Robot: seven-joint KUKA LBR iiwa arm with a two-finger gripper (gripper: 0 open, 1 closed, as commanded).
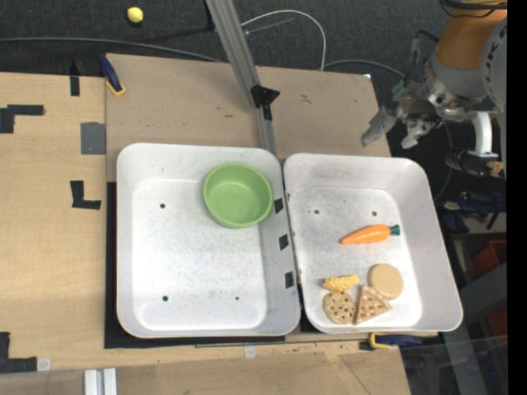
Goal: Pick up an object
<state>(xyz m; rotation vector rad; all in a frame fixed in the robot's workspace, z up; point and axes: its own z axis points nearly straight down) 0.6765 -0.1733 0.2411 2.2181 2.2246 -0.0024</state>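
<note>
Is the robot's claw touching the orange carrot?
Apart. The camera view shows the gripper above the right bin's far rim, with bare white floor between it and the carrot.

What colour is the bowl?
Green. The bowl shows best in the camera view, in the left bin.

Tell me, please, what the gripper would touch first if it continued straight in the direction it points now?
Probably the brown bench board, just outside the far rim of the right bin. The gripper hangs above that spot, slanting down and leftward. Its height is unclear from one view, so it might reach the rim instead.
</note>
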